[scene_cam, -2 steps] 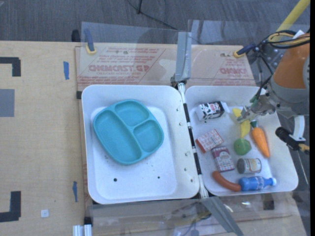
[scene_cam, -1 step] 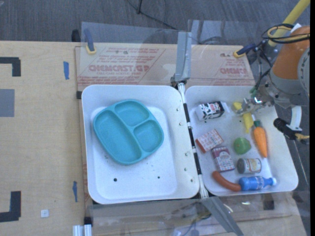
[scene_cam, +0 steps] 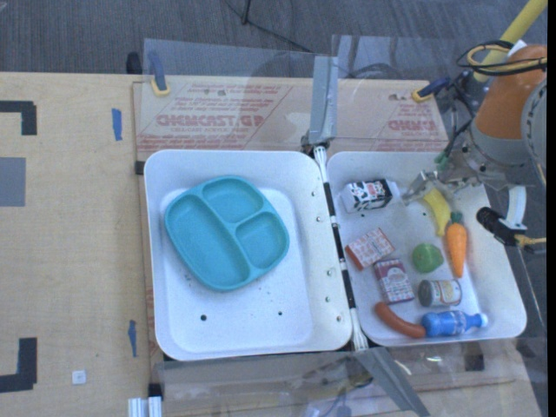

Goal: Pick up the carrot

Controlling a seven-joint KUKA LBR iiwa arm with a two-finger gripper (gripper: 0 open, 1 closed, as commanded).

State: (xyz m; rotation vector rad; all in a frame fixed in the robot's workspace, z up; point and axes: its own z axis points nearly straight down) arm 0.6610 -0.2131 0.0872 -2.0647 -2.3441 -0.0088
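The arm comes in from the right, grey body with that orange band bulging at the top corner, wrist bent down over the far edge of the right bin [scene_cam: 508,315]. The hand [scene_cam: 432,181] sits low at the bin's upper rim, metal fingers splayed a little apart, and there's nothing between them. Just beside it lies a yellow banana [scene_cam: 437,208], smooth and curved. And there's the carrot [scene_cam: 456,243]: a tapered orange cone with a small green top, lying lengthwise near the bin's right wall, its leafy end touching the banana's tip, well clear of the hand's grip. Around it, a round green fruit [scene_cam: 426,257], a squat tin can [scene_cam: 439,293], a glossy blue bottle [scene_cam: 452,323], a reddish sausage [scene_cam: 398,320], two small printed cartons [scene_cam: 371,247] and a black-and-white milk carton [scene_cam: 366,195]. Over in the left bin [scene_cam: 174,320], a matte turquoise divided plate [scene_cam: 227,231] with three compartments, resting on speckled white plastic above the pale wooden tabletop [scene_cam: 69,233].
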